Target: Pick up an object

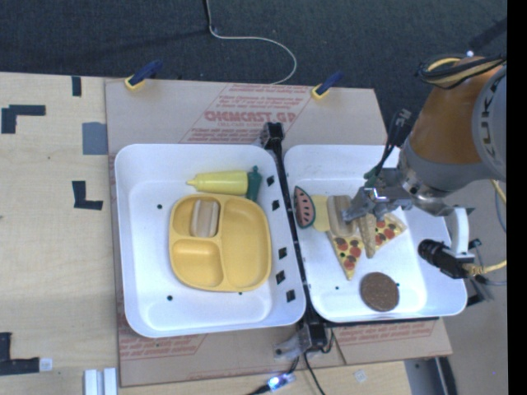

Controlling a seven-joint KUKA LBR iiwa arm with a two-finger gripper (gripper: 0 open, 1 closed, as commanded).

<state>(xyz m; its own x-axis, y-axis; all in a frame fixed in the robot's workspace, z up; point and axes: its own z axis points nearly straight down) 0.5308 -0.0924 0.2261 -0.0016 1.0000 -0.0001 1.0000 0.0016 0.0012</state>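
Pizza slices (352,249) lie mid right bin (428,307), beneath the gripper (362,208); we judge it lowered to grasp one. We cannot tell how its jaws stand. Watermelon slice (305,206) hugs the bin's left wall; cookie (380,290) near its front edge.

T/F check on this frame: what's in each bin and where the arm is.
1. The yellow divided plate sits in the left bin. True.
2. The watermelon slice lies in the left bin. False: it is in the right bin, near the divider.
3. The gripper is over the right bin, above the pizza slices. True.
4. The brown cookie is on the plate. False: it lies on the right bin's floor.
5. The yellow bottle lies beside the plate. True.
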